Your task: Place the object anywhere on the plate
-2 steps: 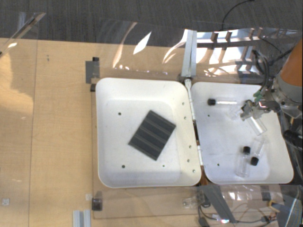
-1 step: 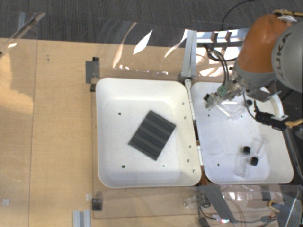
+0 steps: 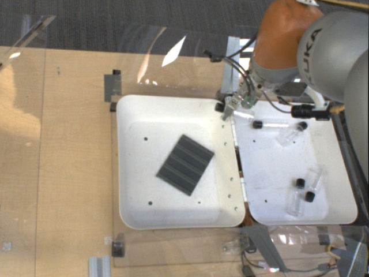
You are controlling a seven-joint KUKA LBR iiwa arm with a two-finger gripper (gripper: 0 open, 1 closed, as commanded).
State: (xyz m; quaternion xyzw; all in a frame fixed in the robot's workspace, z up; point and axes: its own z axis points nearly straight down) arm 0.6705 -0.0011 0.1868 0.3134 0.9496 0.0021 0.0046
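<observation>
Right bin (image 3: 337,154), near right corner: two clear vials (image 3: 309,197) with black caps, lying close together, loose.

Left bin (image 3: 141,203), middle: plate (image 3: 185,164), dark, ribbed, flat, turned at an angle to the bin edges. Nothing on it, so the task is not done.

Right bin, far edge: two more capped vials, far vial (image 3: 271,123) lying along the far edge near the far left corner, another (image 3: 291,134) just beside it toward the middle.

Gripper (image 3: 233,105) is at the far end of the divide between the bins, over the left bin's far right corner, well apart from the plate and from the near vials, and near the far vial. The arm (image 3: 340,45) bulks over the right bin's far right corner.

Risks, as judgement:
- Vials are clear, round and small, so they are likely to roll or squirt out under a pinch and are hard to locate.
- The far vial sits against the bin wall, so the gripper may clip the rim before closing.
- The gripper is low over the rims at the divide, so a sideways move could snag an edge.
- The plate is ribbed and small in the bin, so a dropped vial may roll off onto the bin floor.
- A drop from here lands in the far right corner, missing the plate.

Jaws: released or clenched, can't tell, as that part is too small and cluttered with cables. Nothing is visibly held, and contact with the bin rim can't be told.
</observation>
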